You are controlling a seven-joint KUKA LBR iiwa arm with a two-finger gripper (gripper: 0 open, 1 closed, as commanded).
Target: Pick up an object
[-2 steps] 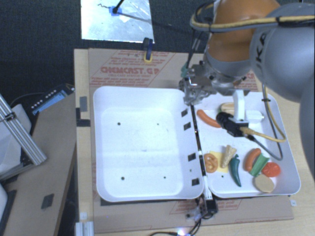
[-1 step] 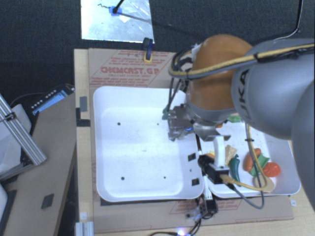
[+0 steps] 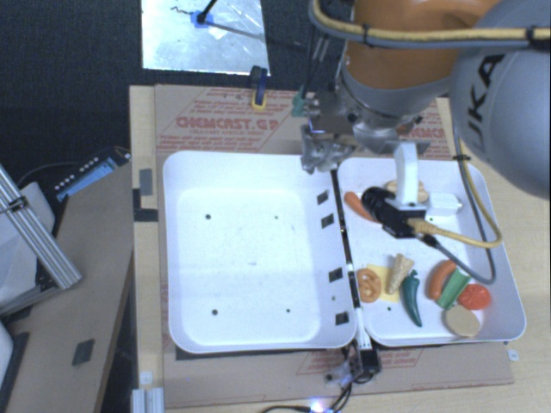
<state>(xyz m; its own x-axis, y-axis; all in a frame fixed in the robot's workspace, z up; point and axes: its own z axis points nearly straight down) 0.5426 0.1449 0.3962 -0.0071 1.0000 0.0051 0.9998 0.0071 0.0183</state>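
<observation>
My gripper hangs over the far end of the divider between the two bins, at the right bin's far left corner. No object shows between its fingers. An orange carrot-like piece lies just in front of it and to the right, in the right bin. Nearer the front lie an orange slice, a pale corn-like piece, a dark green pepper, an orange and green piece, a red tomato and a beige disc.
The left white bin sits beside the right one, with small black clips along the shared divider. A yellow and blue clamp stands behind the bins on the cardboard base. A metal rail lies off the bench at left.
</observation>
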